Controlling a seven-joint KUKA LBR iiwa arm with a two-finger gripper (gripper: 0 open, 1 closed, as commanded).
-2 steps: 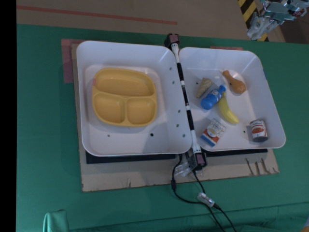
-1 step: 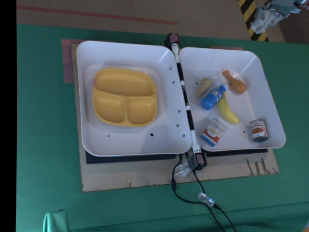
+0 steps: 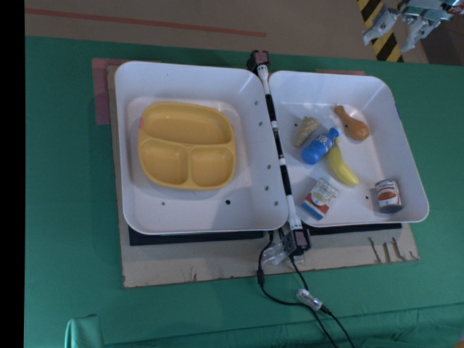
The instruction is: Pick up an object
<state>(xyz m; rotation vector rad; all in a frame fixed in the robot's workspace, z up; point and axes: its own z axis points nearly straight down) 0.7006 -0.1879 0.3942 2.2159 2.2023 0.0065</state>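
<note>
Gripper sits at the far right corner of the view, out over the floor beyond the green cloth, high and well apart from both bins; its two fingers hang spread, nothing between them. You have no object in hand yet, so all picking is still ahead. Nearest to the fingers is the drumstick, far side of the right bin: looks like hard toy plastic, light, stiff, rounded and likely slippery, so take it across the narrow shank rather than the bulb. Left of it lies a tan cone-like piece, touching or just beside the blue bottle; the bottle is tilted on its side, light, smooth, apt to roll, so close across its body. The banana lies just near of the bottle, curved, rigid by the look; grip mid-length across the curve. Nearer still, the carton, flat faces, the easiest hold, and the can at the near right, on its side, may roll. Left bin carries a yellow tray, well apart from the fingers.
</note>
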